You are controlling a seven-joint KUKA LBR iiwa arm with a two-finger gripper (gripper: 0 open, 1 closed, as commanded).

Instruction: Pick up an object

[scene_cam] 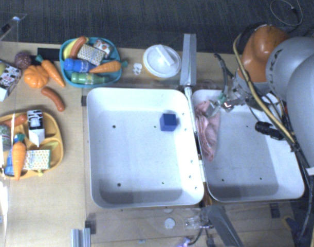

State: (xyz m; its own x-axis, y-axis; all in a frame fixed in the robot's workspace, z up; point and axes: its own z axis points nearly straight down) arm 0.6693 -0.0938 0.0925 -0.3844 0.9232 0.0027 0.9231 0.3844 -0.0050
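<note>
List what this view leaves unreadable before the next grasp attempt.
- Tool: small and tangled among cables in the camera view; open or shut cannot be told.
- Pink cloth: whether the tool touches its top end is unclear.
- Right bin: its right side is covered by the grey arm.
- Blue cube: too small to read any surface detail.

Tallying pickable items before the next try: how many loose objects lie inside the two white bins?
2. A blue cube in the left bin; a pink cloth along the right bin's left wall, by the pincer. The arm may hide more.
</note>
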